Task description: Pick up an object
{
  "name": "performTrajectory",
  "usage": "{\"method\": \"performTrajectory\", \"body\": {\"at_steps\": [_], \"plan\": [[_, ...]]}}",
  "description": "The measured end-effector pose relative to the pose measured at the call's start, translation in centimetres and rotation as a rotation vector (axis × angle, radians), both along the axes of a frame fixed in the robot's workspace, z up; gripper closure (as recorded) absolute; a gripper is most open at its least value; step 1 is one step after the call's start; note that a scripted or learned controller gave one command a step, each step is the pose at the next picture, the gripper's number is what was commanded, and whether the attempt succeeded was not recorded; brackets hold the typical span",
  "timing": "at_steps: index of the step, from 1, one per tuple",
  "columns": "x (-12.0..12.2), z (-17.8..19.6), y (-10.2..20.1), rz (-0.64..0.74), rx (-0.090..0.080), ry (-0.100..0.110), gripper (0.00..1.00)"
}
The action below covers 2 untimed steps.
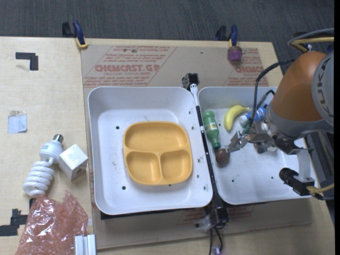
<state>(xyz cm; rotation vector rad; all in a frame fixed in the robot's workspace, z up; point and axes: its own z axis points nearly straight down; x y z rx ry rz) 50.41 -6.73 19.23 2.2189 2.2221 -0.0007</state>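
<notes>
My claw (239, 141) hangs low in the right white plastic bin (255, 187), just beside the yellow banana (232, 116). A green plastic bottle (211, 128) lies left of that banana; whether my claw is spread or pressed together, I cannot tell.

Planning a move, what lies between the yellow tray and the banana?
In the camera view, the green bottle lies between the yellow tray and the banana.

Counter (42, 105): light wood surface bearing a brown printed sheet (133, 62) clamped at its far edge. Two white bins sit side by side on the sheet: left bin (101, 142), right bin (255, 187). Left of them lie a spiral bulb (42, 171), a white cube (73, 161) (touching the bulb) and crumpled pink plastic (53, 224).
</notes>
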Motion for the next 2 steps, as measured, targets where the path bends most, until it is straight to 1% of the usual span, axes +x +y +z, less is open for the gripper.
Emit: {"method": "performTrajectory", "body": {"at_steps": [1, 2], "plan": [[2.48, -10.01, -3.90, -0.003, 0.001, 0.001, 0.00], [2.54, -9.04, -3.95, -0.002, 0.000, 0.000, 1.00]]}}
